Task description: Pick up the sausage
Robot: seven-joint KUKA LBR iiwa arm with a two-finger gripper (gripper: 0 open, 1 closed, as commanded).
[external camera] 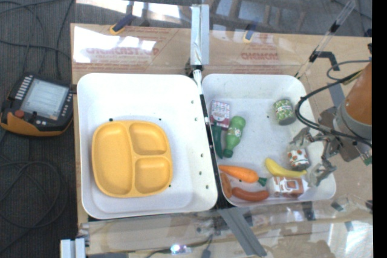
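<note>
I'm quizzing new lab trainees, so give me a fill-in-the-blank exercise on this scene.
1. The sausage lies in the ____ bin.
2. Just above the sausage lies the orange ____.
3. The yellow tray has ____ compartments.
4. The banana is coloured ____.

Missing words: right; carrot; three; yellow.

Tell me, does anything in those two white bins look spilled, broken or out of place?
Nothing stands out. The toy foods lie loose in the right bin, the sausage beside the carrot at its near edge. The yellow tray sits flat in the left bin.
</note>
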